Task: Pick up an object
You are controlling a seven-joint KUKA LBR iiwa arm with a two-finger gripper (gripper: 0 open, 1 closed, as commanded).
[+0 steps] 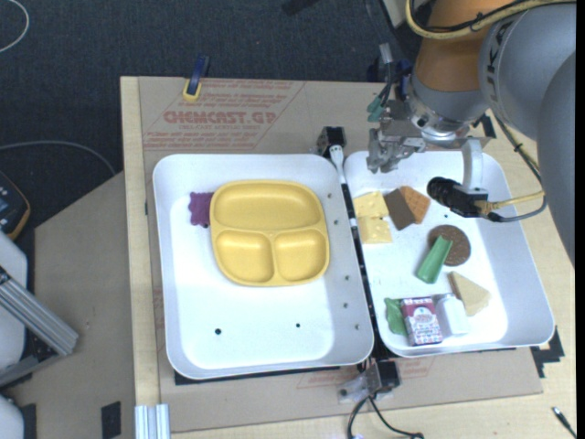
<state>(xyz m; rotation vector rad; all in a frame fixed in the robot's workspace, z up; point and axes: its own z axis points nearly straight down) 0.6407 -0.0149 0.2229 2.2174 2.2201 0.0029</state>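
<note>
The pincer (384, 158) hangs over the right bin (521, 273); its state we cannot tell. We're approaching; next, descend onto the cheese (372, 218).

Glossy white plastic bins (183, 337), a smooth, seemingly plastic yellow tray (270, 231), on matt cardboard (256, 112).

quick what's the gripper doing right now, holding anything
gripper: over the far end of the right bin, nothing seen between its fingers; open or shut cannot be told from this view.
</note>
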